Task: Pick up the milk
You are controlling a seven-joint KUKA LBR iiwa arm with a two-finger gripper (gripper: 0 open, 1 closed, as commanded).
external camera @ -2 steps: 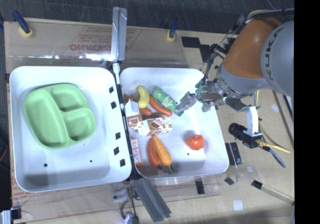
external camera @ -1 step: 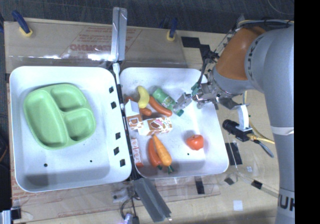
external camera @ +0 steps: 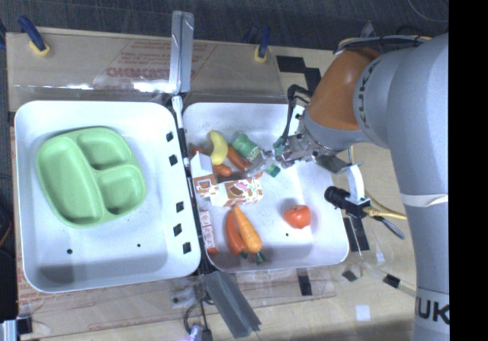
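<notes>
milk [external camera: 230, 191] near bin's left wall | end effector [external camera: 272, 162] above-right, grip state unclear

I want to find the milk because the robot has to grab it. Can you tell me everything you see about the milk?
The milk is a small carton, white with brown-red patches, looking like printed cardboard. It lies flat on its side on the floor of the right bin, near the bin's left wall. An orange carrot lies just below it, and its top edge seems to meet other toy food. The gripper hangs just above and right of it.
</notes>
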